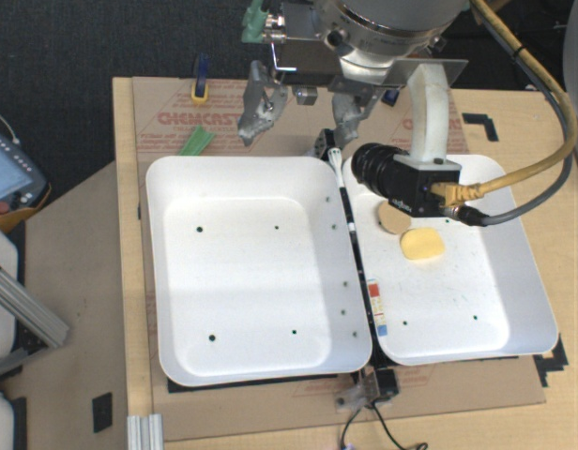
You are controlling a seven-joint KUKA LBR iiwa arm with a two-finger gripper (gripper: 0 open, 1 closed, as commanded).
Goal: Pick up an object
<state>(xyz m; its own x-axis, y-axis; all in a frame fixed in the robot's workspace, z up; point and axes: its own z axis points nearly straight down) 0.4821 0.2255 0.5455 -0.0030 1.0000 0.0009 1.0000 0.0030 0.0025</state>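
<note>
A pale yellow round object [423,245] lies in the right bin [495,317], toward its back left. Just beside it, a flat tan disc [390,219] is partly hidden under a black cylinder. My gripper [296,131] hangs above the back edge of the left bin [242,279], over the cardboard. Its two grey fingers [259,111] stand wide apart, so it is open, with nothing between them. It is well to the left of and behind the yellow object.
A black cylindrical device [397,181] with a brass-coloured cable and a white bracket [430,111] reaches over the right bin's back. A green piece [197,141] and a yellow-blue clamp [201,86] lie on the cardboard behind the left bin. A thin strip [375,307] runs along the divide between the bins.
</note>
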